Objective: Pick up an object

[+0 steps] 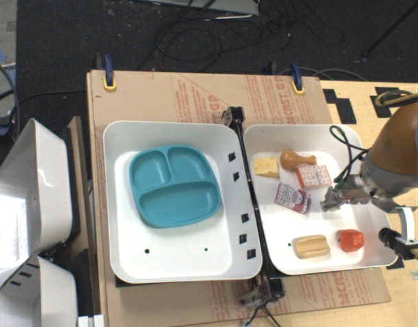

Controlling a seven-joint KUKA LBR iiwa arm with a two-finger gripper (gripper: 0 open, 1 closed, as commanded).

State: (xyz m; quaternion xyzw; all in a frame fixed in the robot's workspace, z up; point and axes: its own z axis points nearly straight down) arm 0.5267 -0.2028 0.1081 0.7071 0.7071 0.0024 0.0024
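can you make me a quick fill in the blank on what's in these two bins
1. The teal divided plate lies in the ___ bin.
2. The red tomato lies to the right of the ___.
3. The cheese wedge is ___ in colour.
4. The gripper hangs over the ___ bin.

Missing words: left; bread roll; yellow; right

Dark speckled floor (52,39), black cables (188,29)
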